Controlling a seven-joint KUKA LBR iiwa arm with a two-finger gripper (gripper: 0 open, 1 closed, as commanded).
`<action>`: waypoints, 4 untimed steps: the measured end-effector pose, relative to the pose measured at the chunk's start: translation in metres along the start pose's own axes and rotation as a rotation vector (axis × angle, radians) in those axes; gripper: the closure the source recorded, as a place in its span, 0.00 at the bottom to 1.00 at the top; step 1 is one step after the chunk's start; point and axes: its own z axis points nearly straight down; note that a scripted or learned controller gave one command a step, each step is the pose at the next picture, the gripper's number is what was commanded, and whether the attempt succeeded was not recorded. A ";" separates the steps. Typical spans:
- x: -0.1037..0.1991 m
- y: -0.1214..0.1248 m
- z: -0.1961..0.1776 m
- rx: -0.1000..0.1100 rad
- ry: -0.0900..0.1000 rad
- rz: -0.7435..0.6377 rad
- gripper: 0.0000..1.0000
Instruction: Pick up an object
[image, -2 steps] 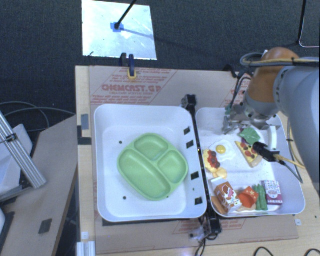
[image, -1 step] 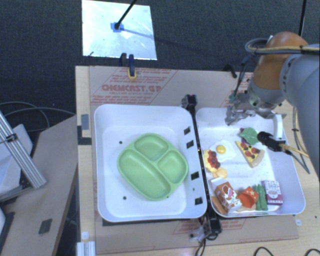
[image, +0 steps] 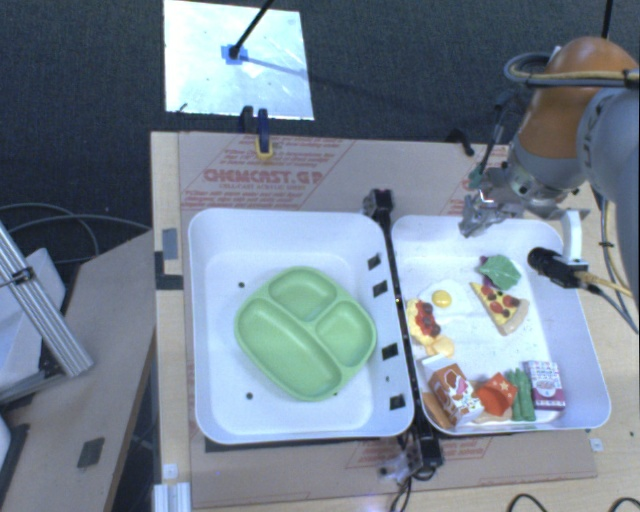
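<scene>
My gripper (image: 478, 216) hangs over the far edge of the right bin (image: 590, 350), with nothing seen in it. Just below and to its right lies a green leaf-shaped toy (image: 499, 270), and beside that a pizza slice (image: 501, 306). A fried egg (image: 440, 298) and a pastry with red berries (image: 425, 322) lie by the bin's left wall. Along the near edge sit a red and white carton (image: 452, 392), a red pepper piece (image: 495, 394), a green vegetable (image: 522, 394) and a small red-white box (image: 544, 385).
The left bin (image: 220, 260) holds a green divided plate (image: 305, 332). A black divider with clips (image: 388, 290) runs between the bins. A shiny sheet (image: 240, 60) and a blue-yellow clamp (image: 262, 132) lie beyond the bins.
</scene>
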 end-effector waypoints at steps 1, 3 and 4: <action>0.000 0.002 -0.035 0.002 0.000 0.000 1.00; 0.100 -0.008 -0.027 0.006 0.003 0.000 1.00; 0.129 0.005 -0.035 0.003 0.002 -0.001 1.00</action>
